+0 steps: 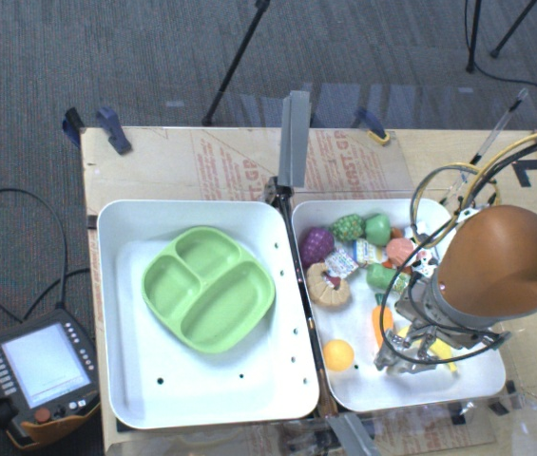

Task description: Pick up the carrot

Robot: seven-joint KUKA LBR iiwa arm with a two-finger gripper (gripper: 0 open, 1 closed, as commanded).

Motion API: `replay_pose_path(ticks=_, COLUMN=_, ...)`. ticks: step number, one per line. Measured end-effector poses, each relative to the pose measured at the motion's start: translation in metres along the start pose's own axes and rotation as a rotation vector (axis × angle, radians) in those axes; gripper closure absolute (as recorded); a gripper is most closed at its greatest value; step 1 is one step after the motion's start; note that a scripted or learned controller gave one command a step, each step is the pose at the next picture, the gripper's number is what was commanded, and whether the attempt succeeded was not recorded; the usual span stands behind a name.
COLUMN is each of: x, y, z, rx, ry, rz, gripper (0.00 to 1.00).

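The carrot shows as a narrow orange sliver in the right bin, mostly hidden behind the arm's wrist. The gripper hangs low in that bin, just right of and slightly in front of the carrot's visible part. Nothing can be made out held in it. The arm's orange band covers the bin's right side.
An orange ball lies left of the gripper. Behind it are a bagel, purple grapes, green items, a pink fruit and a yellow piece. A green divided plate sits in the left bin.
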State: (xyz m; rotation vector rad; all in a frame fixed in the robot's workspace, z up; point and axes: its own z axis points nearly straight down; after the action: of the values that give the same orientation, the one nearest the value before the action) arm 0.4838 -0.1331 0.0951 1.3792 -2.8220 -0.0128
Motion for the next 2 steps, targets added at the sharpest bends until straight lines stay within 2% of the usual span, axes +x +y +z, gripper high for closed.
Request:
replay_pose_path(ticks=1, x=-0.066, y=-0.037, z=0.005, rx=0.009, ry=-0.003, rz=0.02, gripper=1.0)
replay_pose_path(ticks=2, x=-0.07, y=0.017, z=-0.15, rx=0.017, ry=-0.006, rz=0.132, gripper=1.0)
